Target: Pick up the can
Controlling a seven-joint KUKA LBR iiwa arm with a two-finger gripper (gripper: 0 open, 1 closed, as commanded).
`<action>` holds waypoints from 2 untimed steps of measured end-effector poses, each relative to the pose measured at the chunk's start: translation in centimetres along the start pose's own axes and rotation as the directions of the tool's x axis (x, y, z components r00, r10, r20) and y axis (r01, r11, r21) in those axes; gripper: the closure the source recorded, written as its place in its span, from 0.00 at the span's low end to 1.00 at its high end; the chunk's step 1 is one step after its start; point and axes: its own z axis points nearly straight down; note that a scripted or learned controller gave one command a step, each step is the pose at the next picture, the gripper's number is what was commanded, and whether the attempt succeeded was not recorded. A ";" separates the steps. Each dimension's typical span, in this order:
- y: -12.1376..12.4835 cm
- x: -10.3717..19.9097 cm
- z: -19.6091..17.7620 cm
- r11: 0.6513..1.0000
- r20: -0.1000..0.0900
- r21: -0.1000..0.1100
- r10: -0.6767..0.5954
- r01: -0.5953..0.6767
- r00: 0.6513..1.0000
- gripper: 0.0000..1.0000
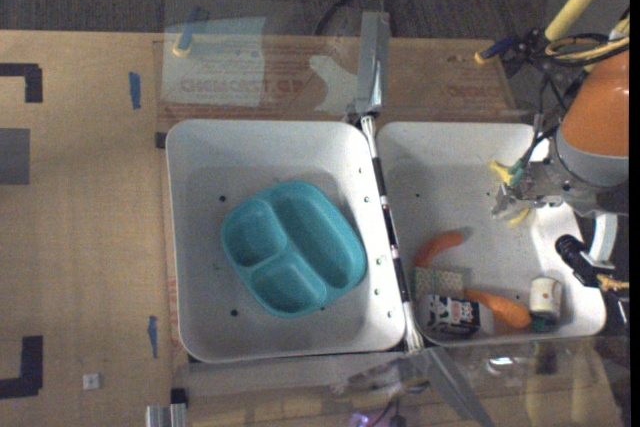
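Can (pixel 545 299) is sitting right by the right bin's (pixel 450 143) near-right rim, carrot (pixel 500 308) just beside it. Gripper (pixel 514 196) is hovering over open floor mid-bin; can't tell its fingers.

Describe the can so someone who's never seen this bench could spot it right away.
Look in the right-hand white bin, at its near right corner. The small cream-coloured can lies there, just right of an orange carrot-shaped toy. It is the pale cylinder with a dark end; its neighbours are orange or a black-and-white printed carton.
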 end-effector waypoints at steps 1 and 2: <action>1.0 6.1 4.2 0.999 0.000 -0.002 0.053 -0.053 0.999 1.00; -2.1 -3.9 -0.6 0.987 0.000 0.005 0.162 -0.162 0.987 1.00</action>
